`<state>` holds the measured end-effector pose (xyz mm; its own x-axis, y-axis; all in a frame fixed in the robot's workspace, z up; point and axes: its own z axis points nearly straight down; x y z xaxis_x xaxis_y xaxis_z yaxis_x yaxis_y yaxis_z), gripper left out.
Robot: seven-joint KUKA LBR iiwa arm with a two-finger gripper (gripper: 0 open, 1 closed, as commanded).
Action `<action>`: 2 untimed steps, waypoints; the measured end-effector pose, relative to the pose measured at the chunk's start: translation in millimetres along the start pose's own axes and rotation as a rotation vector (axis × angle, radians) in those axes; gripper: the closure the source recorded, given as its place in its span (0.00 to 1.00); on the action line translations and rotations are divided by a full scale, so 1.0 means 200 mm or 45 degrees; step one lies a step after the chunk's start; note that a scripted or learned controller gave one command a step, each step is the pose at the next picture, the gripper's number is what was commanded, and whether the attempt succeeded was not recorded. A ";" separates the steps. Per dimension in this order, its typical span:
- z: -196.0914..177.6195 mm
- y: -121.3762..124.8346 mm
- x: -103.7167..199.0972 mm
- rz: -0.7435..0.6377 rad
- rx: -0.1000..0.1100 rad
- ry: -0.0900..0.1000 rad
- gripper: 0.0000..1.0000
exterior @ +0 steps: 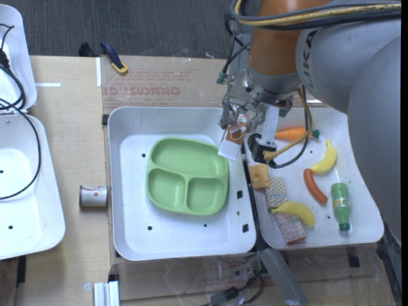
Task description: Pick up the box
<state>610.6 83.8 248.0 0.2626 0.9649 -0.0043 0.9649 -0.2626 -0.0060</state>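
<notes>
Box (pixel 233 134) | held between gripper (pixel 237 132) fingers above the bins' shared wall, over tray (pixel 188 175) far-right corner | likely light, stiff carton; grip flat sides.

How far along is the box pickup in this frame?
Done: the end effector is at the seam between the two bins, with a small box at its tip, seemingly raised above the green tray. In hand: probably that box, though the grip is obscured. Left: confirming a clean lift.
</notes>
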 end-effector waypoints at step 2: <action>0.61 -0.21 0.64 -0.007 -0.004 0.002 1.00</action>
<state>603.5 217.7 126.0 0.2572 0.9663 -0.0028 0.9663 -0.2572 -0.0026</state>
